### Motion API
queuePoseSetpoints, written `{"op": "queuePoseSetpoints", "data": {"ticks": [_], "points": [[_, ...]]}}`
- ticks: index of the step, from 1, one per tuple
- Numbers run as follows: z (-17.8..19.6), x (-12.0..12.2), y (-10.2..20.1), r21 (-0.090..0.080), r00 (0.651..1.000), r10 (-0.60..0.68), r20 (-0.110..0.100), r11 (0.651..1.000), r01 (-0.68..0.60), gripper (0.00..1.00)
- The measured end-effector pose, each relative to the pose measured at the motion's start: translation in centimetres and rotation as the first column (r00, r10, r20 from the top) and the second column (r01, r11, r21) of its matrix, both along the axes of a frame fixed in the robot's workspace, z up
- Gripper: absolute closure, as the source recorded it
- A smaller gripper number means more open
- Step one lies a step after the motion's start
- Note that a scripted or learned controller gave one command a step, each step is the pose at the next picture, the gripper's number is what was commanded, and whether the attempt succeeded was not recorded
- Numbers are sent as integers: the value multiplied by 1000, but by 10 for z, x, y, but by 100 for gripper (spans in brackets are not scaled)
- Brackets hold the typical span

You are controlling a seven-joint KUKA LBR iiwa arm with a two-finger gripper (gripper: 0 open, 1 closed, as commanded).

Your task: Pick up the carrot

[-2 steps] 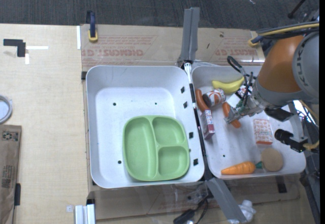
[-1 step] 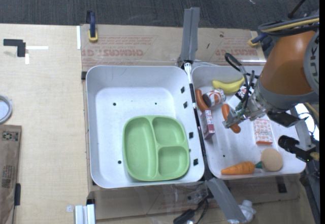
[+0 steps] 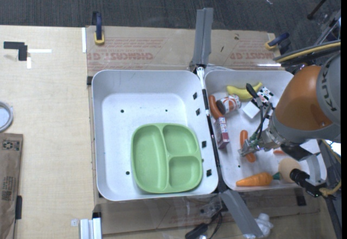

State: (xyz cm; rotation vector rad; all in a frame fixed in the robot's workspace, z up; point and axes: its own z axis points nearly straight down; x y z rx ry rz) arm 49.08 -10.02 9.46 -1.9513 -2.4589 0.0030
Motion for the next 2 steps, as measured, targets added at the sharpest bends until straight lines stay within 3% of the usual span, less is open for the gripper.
{"op": "queuePoseSetpoints", "data": {"ticks": [1, 2], "points": [[0, 0, 0, 0, 1000, 0, 0, 1000, 0, 0], [112, -13, -70, -2, 993, 115, 4, 993, -115, 0]]}}
